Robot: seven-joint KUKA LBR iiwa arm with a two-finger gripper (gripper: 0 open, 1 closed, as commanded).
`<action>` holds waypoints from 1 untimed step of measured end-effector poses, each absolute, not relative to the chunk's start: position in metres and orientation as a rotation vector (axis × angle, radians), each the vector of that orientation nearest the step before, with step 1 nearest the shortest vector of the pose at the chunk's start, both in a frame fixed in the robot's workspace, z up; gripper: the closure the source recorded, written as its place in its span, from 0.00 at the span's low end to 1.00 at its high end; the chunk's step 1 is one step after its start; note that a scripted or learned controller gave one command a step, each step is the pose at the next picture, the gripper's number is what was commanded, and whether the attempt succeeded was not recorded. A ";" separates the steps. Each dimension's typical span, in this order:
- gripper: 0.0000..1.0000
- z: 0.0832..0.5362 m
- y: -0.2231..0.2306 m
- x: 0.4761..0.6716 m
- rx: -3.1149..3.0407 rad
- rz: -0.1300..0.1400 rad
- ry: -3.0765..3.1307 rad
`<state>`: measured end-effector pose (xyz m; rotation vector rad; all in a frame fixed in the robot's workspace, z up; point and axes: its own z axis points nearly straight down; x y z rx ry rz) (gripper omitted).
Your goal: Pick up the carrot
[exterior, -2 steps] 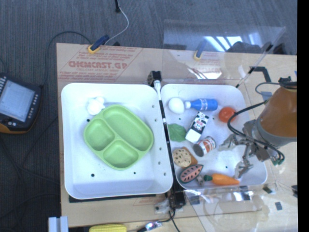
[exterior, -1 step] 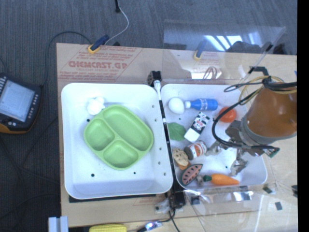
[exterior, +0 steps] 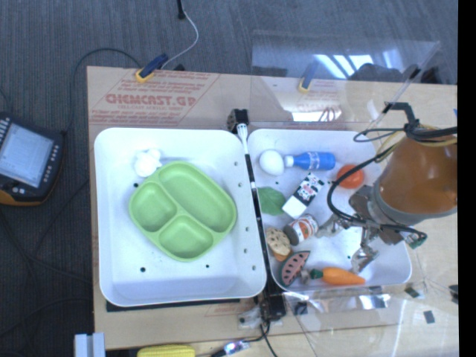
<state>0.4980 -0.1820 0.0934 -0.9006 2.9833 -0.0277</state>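
Orange carrot (exterior: 343,276) lying flat on the floor of the right bin (exterior: 396,275), close against its near wall, tapered, pointing roughly along that wall, with a small green stub at the end toward the watermelon slice (exterior: 293,267). Smooth, toy-like, unbroken orange body. Just beside the carrot on its left, that dark slice with red flesh; beyond the slice, a cookie (exterior: 277,242) and a small brown-and-white jar (exterior: 300,229). Farther from the carrot, toward the far wall, a cow-patterned carton (exterior: 305,193), a green leaf shape (exterior: 271,199), a blue bottle with a white cap (exterior: 297,161), and an orange-red piece (exterior: 350,175). Gripper (exterior: 362,256) hovering just above and slightly right of the carrot, metal fingers parted with nothing between them, not touching the carrot. Well left of the carrot, the left bin (exterior: 119,274) with a green divided plate (exterior: 183,210) and a white ball (exterior: 146,161)
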 end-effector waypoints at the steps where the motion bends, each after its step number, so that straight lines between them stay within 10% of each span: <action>1: 0.00 0.236 -0.203 0.505 -0.846 -0.013 3.008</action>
